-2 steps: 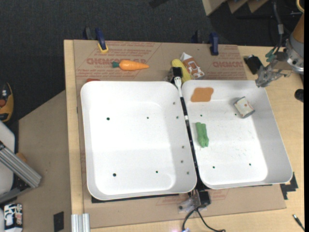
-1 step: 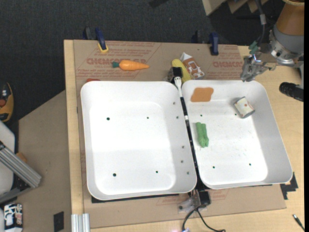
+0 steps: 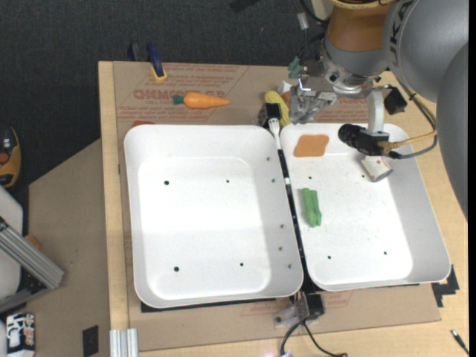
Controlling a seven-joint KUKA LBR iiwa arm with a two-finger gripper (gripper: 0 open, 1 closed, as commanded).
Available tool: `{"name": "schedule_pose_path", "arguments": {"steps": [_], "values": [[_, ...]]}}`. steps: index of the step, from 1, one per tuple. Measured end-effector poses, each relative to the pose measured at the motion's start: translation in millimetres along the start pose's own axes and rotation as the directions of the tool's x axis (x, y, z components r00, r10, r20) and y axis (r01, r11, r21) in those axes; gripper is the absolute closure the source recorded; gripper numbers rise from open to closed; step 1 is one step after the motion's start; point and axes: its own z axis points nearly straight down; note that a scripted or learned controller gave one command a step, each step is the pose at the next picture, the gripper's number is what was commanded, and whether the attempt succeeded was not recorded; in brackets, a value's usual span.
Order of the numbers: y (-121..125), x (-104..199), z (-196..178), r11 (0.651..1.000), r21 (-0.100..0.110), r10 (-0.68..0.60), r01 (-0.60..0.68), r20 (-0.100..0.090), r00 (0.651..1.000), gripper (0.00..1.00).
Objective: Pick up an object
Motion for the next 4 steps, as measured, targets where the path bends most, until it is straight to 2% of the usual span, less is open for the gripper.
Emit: {"name": "schedule_pose_path", "arguments": {"steps": [1,2,3,4], "values": [[5.6,73.3,27.2,1.000,0.006,0.008,-0.008,0.004,1.000,1.00],[7.4,195.2,7.2,1.000,-0.004,0.003,-0.003,0.002,1.000,1.00],[8.7,154.3,-24.9,1.000,-0.004,0.019,-0.019,0.008,1.000,1.00],[8.0,65.4,-84.9,1.000,-0.008,0.024,-0.024,0.011,1.000,1.00]]}}
